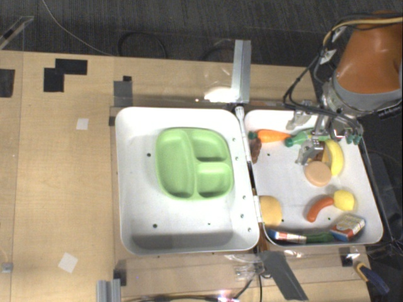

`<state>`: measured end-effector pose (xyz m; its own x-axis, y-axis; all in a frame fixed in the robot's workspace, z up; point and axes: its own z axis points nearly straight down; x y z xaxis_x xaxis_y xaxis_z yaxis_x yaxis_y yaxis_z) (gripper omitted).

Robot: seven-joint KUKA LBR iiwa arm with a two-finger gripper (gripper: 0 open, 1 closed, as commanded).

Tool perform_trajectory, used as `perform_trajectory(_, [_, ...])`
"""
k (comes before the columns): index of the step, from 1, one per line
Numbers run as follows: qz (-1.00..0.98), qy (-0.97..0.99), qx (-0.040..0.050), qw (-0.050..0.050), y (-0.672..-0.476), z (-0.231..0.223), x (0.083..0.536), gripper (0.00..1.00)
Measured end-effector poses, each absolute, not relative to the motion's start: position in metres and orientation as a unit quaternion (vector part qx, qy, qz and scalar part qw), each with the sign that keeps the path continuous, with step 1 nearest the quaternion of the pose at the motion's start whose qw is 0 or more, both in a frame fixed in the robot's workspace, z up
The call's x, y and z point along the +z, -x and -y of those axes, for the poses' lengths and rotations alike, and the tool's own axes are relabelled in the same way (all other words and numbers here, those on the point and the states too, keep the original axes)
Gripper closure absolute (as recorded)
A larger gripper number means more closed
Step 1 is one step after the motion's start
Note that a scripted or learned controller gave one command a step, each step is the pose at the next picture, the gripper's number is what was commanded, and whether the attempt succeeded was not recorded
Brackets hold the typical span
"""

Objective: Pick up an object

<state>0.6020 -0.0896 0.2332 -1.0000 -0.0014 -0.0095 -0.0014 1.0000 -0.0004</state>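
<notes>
The right bin (371, 187) holds several toy foods. An orange carrot (272, 135) lies at its far left, and a green item (295, 141) sits just right of the carrot. A yellow banana (336, 157) and a tan round piece (318, 173) lie in the middle. Nearer the front are a red pepper (316, 208), a yellow lemon (344, 200) and a pale yellow lump (271, 210). My gripper (312, 147) hangs low over the far part of this bin, between the green item and the banana, just above the tan piece. Nothing can be seen held in it.
The left bin (135, 219) holds a green divided tray (192, 162). Along the right bin's front wall lie a red-and-green marker (299, 236) and a small coloured box (348, 226). A brown item (255, 147) rests against the divider between the bins. Cables loop near the arm's wrist (368, 55).
</notes>
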Motion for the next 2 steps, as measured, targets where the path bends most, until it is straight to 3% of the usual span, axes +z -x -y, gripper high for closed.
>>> perform_trajectory(1, [-0.998,0.064,-0.0010,0.007,-0.564,0.112,0.098,0.00])
perform_trajectory(2, [-1.000,-0.003,-0.0011,0.011,-0.503,0.130,0.091,0.00])
